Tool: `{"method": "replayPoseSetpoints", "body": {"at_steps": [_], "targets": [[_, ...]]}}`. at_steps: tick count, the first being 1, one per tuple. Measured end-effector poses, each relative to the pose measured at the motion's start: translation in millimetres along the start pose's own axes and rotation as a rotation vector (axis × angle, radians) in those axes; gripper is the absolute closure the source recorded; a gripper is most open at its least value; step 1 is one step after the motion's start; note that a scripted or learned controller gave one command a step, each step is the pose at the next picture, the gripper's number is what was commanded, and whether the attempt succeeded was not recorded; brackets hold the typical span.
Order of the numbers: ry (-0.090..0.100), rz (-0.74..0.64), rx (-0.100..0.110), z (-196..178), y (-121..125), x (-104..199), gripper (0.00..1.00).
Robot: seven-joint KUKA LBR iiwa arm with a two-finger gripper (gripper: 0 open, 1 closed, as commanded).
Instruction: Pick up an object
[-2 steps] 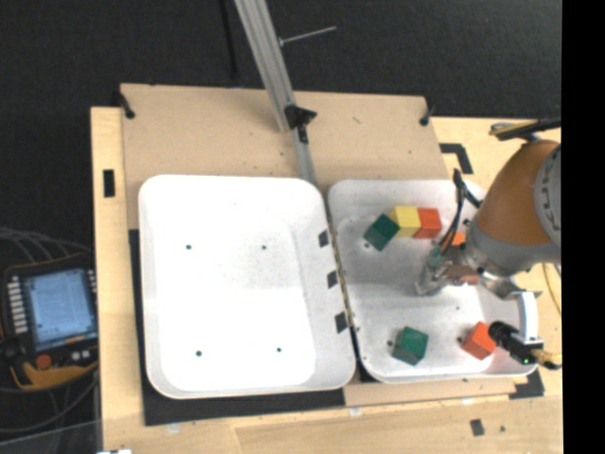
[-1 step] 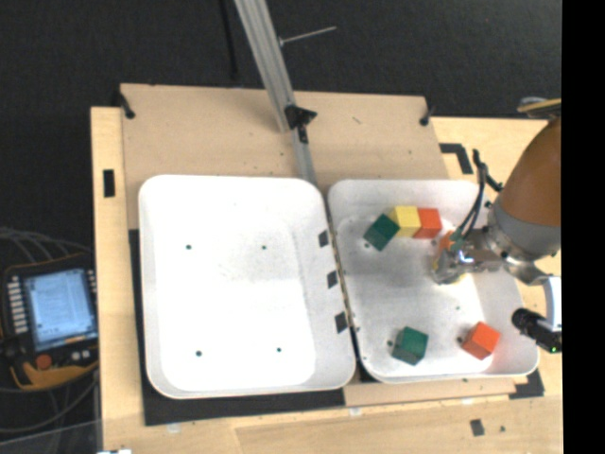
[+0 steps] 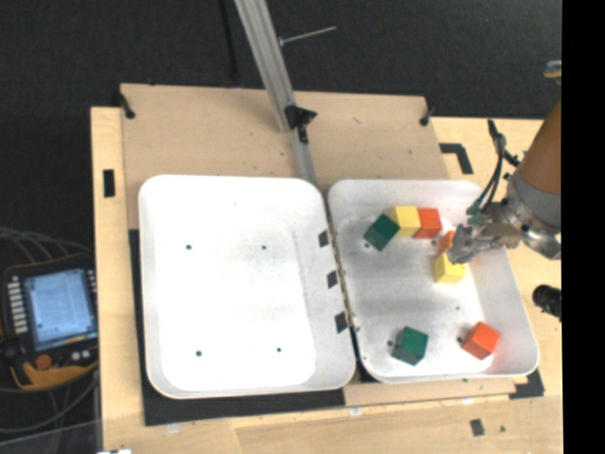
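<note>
You're hovering the gripper right over the yellow block in the right bin, lining up a grab, though I cannot tell how the grip stands.

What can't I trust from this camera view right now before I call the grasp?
- Gripper: small and blurred; jaws open or shut cannot be told.
- Yellow block: its top edge is covered by the gripper, so contact is unclear.
- Orange piece beside the gripper: mostly hidden, shape unclear.
- Arm: cut off by the right edge.
</note>
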State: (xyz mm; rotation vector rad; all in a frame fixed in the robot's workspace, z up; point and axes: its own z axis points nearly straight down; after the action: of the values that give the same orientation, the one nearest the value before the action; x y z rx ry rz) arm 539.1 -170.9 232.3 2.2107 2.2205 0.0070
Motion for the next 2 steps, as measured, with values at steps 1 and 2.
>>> {"method": "replayPoseSetpoints", "body": {"at_steps": [1,2], "targets": [[0.001,-0.001,0.003,-35,2,-1,1.0],[0.002,0.002,0.007,-23,4,46,1.0]]}}
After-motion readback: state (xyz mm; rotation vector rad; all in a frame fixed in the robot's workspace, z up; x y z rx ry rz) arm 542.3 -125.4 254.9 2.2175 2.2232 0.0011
